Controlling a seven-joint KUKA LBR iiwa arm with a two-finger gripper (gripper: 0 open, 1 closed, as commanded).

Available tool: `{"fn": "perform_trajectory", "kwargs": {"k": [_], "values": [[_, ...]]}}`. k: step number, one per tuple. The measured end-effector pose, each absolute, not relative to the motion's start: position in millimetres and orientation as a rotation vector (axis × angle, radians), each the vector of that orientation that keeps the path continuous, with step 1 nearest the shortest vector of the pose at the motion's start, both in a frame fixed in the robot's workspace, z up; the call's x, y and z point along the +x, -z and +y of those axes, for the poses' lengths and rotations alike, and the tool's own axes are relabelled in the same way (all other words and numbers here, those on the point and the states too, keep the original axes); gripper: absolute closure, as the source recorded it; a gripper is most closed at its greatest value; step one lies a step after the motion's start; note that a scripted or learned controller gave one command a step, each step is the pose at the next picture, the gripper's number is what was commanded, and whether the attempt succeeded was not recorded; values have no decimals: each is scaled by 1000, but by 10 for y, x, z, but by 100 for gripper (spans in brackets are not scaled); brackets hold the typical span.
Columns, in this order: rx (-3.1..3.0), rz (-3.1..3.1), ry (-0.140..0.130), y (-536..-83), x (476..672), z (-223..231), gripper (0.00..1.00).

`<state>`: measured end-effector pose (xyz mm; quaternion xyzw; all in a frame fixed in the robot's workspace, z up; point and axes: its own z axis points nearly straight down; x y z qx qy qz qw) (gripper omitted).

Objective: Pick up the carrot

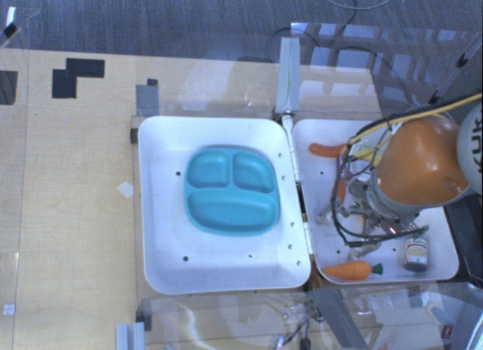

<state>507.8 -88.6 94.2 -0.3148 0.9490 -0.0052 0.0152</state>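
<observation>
1. The grey arm with its bulky orange band reaches in from the right and hangs over the middle of the right shallow white bin, hiding much of its floor.
2. The left shallow white bin holds a blue three-compartment plastic tray; open room lies all around it.
3. The orange carrot with a green stem end lies at the right bin's near edge, just beside the wall, so a descent risks striking the rim.
4. An orange-red sausage-shaped piece at the far side could be mistaken for it.
5. A small labelled jar stands right of the carrot.
6. The gripper sits under cables; its state cannot be told.
</observation>
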Motion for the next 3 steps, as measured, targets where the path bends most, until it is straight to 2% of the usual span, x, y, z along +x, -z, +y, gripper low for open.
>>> {"fn": "perform_trajectory", "kwargs": {"k": [1,2,3], "values": [[-761,3034,14,-903,5422,-1929,0],[-289,3119,1,-1116,5401,-2049,0],[-247,3119,5,-894,5625,-2054,0]]}}
